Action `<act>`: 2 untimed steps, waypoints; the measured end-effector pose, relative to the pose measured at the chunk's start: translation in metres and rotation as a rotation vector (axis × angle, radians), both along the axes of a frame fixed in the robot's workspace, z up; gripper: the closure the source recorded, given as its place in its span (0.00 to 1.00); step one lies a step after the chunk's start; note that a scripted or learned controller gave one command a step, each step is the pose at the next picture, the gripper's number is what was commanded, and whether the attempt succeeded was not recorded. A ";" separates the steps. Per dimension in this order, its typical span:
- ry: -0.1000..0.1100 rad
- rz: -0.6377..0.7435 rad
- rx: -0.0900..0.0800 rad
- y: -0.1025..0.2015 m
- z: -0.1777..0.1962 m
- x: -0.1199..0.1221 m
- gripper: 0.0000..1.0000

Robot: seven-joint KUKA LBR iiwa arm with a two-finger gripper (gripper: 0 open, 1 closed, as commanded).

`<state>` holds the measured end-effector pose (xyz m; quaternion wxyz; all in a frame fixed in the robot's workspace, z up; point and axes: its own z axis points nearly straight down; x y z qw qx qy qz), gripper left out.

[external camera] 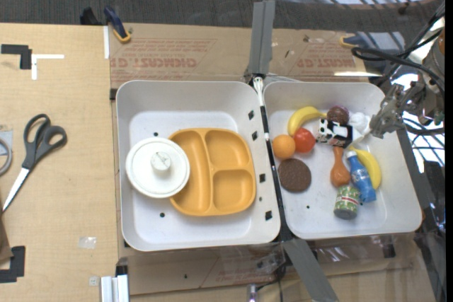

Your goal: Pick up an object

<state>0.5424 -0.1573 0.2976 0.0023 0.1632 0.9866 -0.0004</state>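
Nearest, at six o'clock in the right bin (396,226): a green can (346,202), label too small to read, touching a blue bottle (360,179) with print just as illegible; just past them, at four o'clock, a yellow banana (373,167) beside an orange drumstick-shaped toy (339,166); at nine o'clock a brown disc (295,175), then an orange (284,146) and a red tomato (305,141) pressed together near the divider; towards twelve o'clock a second banana (303,117), a black-and-white cow toy (334,131) and a dark plum (338,114), all crowded, any of them fair game for picking.

In the left bin (127,223): a yellow divided tray (219,177) with a white lid (158,166) lapping its nine o'clock edge.

At two o'clock of the right bin, low by the far corner: the gripper (382,122), near the cow toy; cannot tell whether clenched or released; nothing seen grasped.

Likely trouble: coming down on the bin wall, so close to that corner; nudging the packed cluster and sending round fruit rolling; catching two items at once.

Farthest: cardboard (177,53) with red print, upside down, perhaps "CHEMICAL", not surely read; scissors (35,145) out at nine o'clock.
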 end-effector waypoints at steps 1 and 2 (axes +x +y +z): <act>0.004 -0.036 0.002 0.036 -0.117 0.000 1.00; 0.001 0.016 0.001 0.055 -0.024 0.029 1.00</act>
